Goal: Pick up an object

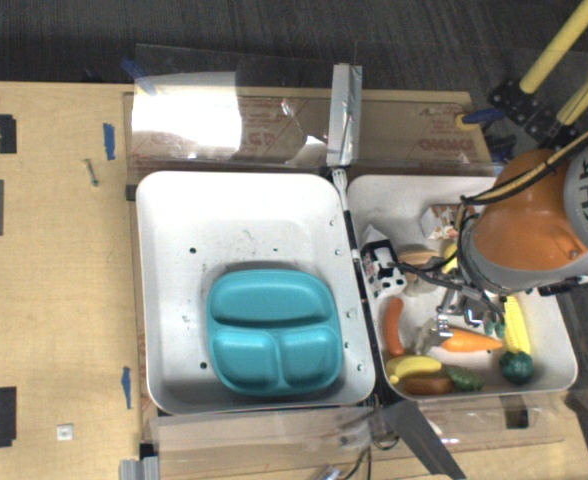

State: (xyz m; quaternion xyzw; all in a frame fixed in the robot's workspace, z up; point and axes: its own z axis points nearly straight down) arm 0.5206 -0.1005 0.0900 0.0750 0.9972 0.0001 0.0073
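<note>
Below the claw [452,320] lies a tapered orange carrot [471,343].

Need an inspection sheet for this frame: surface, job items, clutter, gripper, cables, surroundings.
Surface: bench with two white bins side by side, left bin and right bin.
Job's things: in the right bin, a carrot, banana, red sausage-like piece, corn cob, dark green ball.
Clutter: teal divided tray in the left bin.
Gripper: gripper low over the right bin, just above the carrot; finger state unclear.
Cables: dark cables run along the wrist.
Surroundings: cardboard panel left, clear plastic sheet behind the bins, yellow poles top right.
</note>
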